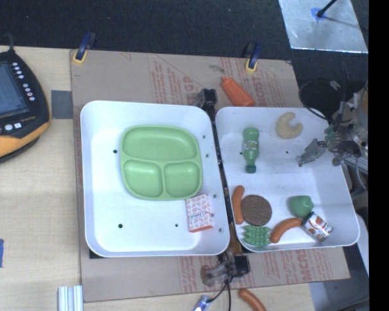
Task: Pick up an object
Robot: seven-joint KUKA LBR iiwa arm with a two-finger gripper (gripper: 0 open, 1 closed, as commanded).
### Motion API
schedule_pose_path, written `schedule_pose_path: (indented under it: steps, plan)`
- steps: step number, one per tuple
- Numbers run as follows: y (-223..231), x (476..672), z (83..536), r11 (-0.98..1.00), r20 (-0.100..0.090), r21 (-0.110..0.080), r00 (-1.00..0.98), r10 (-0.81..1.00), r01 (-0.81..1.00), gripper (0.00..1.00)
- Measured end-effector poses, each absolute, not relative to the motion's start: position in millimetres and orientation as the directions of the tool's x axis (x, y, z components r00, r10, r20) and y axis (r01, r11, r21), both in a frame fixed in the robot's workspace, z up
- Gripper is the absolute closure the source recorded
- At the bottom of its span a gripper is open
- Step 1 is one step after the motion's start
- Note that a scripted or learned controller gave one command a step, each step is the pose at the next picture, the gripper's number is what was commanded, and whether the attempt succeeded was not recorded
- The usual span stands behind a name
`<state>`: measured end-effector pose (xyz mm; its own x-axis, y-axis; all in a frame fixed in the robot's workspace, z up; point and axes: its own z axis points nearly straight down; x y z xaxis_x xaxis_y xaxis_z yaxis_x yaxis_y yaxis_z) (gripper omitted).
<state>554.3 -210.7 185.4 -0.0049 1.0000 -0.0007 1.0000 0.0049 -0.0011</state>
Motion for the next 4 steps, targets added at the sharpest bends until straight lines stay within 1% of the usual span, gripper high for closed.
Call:
schedule_pose_path:
  steps: [1,2,3,4]
  plan:
    - [-196,475.4,91,0.006,0.000,-0.004,-0.006,1.000,1.000,0.00]
    - [-197,476.0,101,0.011,-0.002,-0.004,-0.011,1.000,1.000,1.00]
    - [-170,541.9,144,0.005,0.000,-0.002,-0.005,1.000,1.000,1.00]
    - [-77,543.5,231,0.005,0.001,-0.001,-0.005,1.000,1.000,1.00]
